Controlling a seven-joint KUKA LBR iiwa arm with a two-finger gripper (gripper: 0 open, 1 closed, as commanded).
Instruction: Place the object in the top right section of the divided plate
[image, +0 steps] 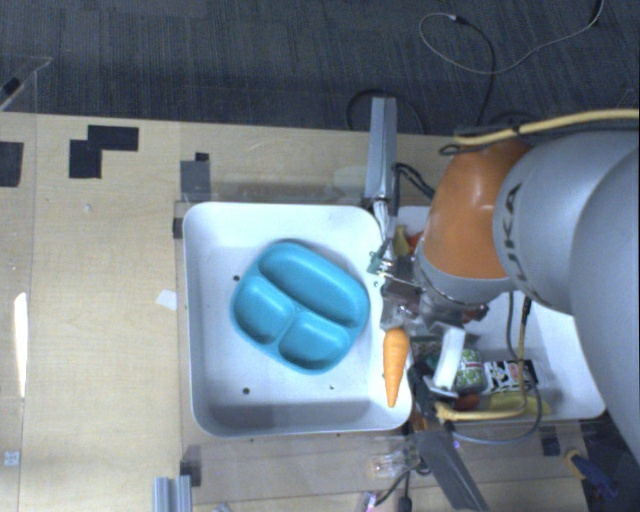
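— What's on the pale desk?
— Two white bins; the left bin holds a blue divided plate, tilted.
— And the object?
— An orange carrot hangs upright over the right rim of that bin, just below the gripper.
— Do the fingers pinch it?
— I cannot tell; the wrist hides them.
— The right bin?
— Small packaged items.

Blue divided plate looked like smooth glossy plastic, white bin was matt plastic (bit scuffed), carrot had a dull rubbery skin, arm wore satin grey paint, bench looked like pale wood
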